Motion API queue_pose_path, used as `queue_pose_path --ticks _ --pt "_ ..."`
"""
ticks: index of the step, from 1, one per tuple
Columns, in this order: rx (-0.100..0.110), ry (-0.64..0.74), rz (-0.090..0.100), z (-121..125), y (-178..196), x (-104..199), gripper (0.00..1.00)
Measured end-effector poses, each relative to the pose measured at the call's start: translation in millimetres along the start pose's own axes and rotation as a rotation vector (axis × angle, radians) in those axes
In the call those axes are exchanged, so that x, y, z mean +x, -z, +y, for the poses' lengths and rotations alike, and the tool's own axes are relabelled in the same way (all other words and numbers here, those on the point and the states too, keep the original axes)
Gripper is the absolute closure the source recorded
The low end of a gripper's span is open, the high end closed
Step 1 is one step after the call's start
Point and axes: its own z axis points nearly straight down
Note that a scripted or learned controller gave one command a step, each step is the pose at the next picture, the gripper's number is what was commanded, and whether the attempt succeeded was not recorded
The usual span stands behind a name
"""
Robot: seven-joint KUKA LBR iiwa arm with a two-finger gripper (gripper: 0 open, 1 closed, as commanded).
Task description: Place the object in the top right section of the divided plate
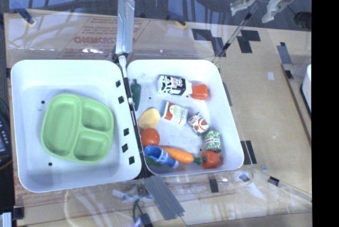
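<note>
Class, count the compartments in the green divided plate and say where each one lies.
3. The green divided plate in the left bin has one long compartment on its left side, plus two smaller ones on its right: upper and lower.

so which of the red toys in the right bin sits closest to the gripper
The red pepper beside the black-and-white milk carton; it lies at the bin's far side, nearest the gripper.

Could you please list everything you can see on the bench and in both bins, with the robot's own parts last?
Left bin: 1, white, left half of bench.
Divided plate: 1, light green, three sections, in left bin.
Right bin: 1, white, beside left bin.
Toy foods: about eleven, mixed colours, in right bin, including a cow-patterned carton, a carrot and a blue bottle.
Gripper: 1, pale grey, fingers spread, top right, above the bench beyond the bins.
</note>
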Motion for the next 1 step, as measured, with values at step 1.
queue_pose_path --ticks 1 --pt "-0.002 0.008 -0.002 0.8 10.0 2.4 1.00"
